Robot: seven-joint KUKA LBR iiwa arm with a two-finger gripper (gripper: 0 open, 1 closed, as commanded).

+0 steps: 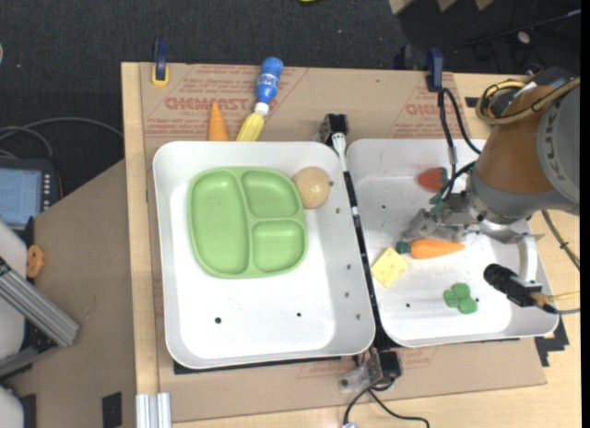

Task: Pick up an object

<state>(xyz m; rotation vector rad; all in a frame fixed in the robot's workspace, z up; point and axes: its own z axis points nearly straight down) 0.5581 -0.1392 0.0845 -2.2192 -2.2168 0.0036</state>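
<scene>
Orange carrot (436, 249) in right bin (406, 320), just beside claw (431, 223); claw's opening impossible to tell. Yellow cheese wedge (389, 267) and green broccoli (461, 299) nearby. Green divided plate (247, 222) in left bin (258, 329).

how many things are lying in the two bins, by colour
green: 2, the divided plate and the broccoli piece
orange: 1, the carrot
yellow: 1, the cheese wedge
tan: 1, the round ball
red: 1, a small piece
total: 6

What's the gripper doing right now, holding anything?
Gripper: low in the right bin, just above the carrot; open or shut cannot be told.
</scene>
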